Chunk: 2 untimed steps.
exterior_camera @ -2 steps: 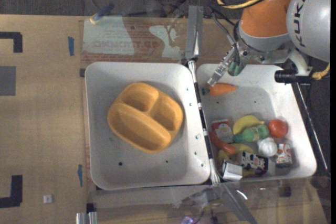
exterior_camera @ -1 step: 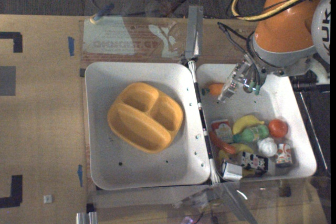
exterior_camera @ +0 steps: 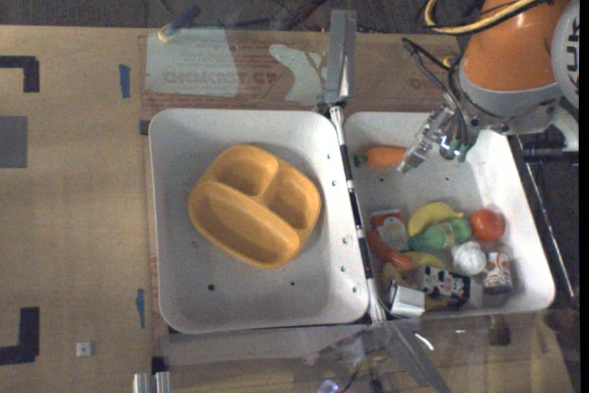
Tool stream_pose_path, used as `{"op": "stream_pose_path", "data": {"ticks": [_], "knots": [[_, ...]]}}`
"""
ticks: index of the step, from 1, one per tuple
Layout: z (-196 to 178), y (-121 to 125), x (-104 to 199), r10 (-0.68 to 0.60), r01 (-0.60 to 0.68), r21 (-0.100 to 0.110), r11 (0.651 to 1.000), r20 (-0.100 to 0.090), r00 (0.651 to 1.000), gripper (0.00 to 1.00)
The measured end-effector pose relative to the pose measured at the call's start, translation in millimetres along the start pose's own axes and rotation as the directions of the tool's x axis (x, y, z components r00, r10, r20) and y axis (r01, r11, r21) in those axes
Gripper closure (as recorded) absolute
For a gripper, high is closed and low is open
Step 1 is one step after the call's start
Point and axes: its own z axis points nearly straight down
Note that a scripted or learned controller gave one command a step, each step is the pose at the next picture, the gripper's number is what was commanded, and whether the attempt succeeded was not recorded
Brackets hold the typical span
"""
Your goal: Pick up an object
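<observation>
Nothing is lifted yet: the hand (exterior_camera: pixel 425 148) is hung beside the carrot (exterior_camera: pixel 385 156), upper right of the frame; its opening cannot be told.

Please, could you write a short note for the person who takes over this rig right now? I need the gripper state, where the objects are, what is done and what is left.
Gripper: hovering over the upper part of the right white bin, just right of the orange toy carrot; nothing is visibly held.
Objects: a heap of toy food in the right bin's lower half, including a yellow banana and a red tomato. The orange three-compartment plastic plate lies in the left white bin.
Done: no object picked yet.
Left: descend, grasp one object, lift it.
</observation>
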Motion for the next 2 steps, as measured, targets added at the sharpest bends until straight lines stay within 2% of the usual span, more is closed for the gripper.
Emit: {"op": "stream_pose_path", "data": {"ticks": [1, 2], "knots": [[-10, 20, 8, -0.018, 0.018, -0.002, 1.000, 0.004, 1.000, 1.00], [-22, 21, 7, -0.017, 0.017, -0.007, 1.000, 0.010, 1.000, 1.00]]}}
